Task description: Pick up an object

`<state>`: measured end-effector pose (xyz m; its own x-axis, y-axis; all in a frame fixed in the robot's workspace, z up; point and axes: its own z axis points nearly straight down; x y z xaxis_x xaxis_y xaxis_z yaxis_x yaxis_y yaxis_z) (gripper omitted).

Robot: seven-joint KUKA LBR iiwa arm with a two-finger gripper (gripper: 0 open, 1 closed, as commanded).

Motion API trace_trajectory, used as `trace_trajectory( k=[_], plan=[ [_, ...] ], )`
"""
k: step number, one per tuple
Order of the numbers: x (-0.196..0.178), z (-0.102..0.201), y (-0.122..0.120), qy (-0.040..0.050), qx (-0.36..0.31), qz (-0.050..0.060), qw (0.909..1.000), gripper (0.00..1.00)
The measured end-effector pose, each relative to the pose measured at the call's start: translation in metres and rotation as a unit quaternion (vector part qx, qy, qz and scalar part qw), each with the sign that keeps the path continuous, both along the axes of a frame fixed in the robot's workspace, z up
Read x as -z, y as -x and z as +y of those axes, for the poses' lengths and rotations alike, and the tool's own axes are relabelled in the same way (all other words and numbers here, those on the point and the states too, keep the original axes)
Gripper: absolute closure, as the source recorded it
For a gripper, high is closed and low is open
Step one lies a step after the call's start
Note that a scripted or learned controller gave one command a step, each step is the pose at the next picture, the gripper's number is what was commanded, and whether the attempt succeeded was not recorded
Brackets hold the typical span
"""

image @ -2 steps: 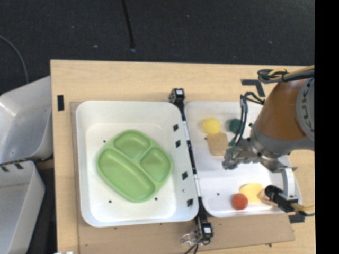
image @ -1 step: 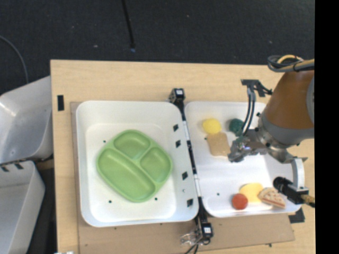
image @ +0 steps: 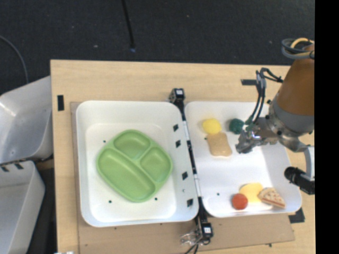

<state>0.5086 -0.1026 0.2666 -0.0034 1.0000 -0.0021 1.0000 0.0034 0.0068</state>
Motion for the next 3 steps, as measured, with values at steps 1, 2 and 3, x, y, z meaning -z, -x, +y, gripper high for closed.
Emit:
trace_trajectory(
  k=[1,2,3],
  plan=[
    [0.015,0.046,-0.029,-0.0009,-0.002,0.003,1.0000,1.00],
    [0.022,0.086,-0.064,-0.0008,-0.002,0.003,1.0000,1.00],
    [0.032,0.139,-0.088,-0.0010,-0.002,0.003,1.0000,1.00]
  ],
)
